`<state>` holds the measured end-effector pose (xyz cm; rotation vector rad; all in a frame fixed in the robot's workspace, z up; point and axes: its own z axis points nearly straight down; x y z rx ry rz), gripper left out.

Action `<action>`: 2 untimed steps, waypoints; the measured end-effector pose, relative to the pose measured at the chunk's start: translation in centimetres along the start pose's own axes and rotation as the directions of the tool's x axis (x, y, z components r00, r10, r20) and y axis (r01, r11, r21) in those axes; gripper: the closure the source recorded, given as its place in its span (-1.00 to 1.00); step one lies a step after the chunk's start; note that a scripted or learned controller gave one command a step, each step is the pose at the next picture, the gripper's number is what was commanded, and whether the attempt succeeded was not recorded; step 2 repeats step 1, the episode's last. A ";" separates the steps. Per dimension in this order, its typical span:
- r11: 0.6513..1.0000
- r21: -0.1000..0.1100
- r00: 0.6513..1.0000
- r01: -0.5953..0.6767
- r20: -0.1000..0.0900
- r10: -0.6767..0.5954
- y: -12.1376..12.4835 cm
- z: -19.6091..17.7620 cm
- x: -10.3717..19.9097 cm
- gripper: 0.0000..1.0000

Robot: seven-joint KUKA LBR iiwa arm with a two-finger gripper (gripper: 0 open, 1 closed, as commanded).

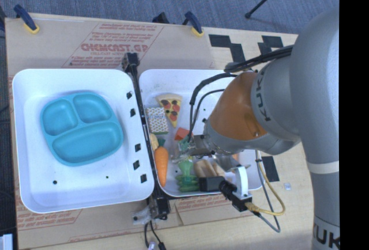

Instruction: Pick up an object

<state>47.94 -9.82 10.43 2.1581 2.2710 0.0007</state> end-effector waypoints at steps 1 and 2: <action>0.995 0.008 0.995 0.096 -0.008 -0.096 0.0 -9.7 3.9 1.00; 0.995 0.008 0.995 0.096 -0.008 -0.096 0.0 -9.7 3.9 1.00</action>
